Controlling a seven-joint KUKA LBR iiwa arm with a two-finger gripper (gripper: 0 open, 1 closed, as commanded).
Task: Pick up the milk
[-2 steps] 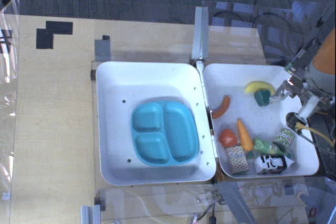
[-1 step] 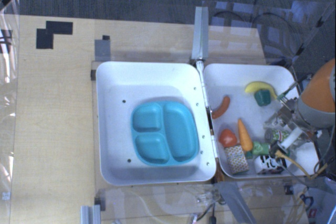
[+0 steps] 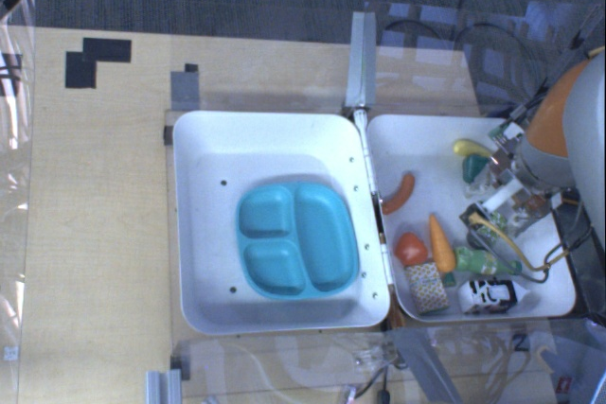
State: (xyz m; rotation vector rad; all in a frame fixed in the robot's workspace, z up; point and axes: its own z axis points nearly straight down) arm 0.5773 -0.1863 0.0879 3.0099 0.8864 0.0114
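The milk (image 3: pixel 490 295) is a small white carton with black patches. It lies on its side in the front right corner of the right bin (image 3: pixel 417 132). My gripper (image 3: pixel 499 189) hangs over the right side of that bin, behind the milk and apart from it. A green bottle (image 3: pixel 485 260) lies between the gripper and the milk. The wrist and its attachments hide the gripper's tip.
Around the milk in the right bin are a patterned box (image 3: pixel 428 287), a carrot (image 3: pixel 441 243), a tomato (image 3: pixel 410 248), a sausage (image 3: pixel 398 192), a banana (image 3: pixel 471 148) and a teal item (image 3: pixel 473 168). The left bin (image 3: pixel 204 203) holds a blue divided plate (image 3: pixel 296 238).
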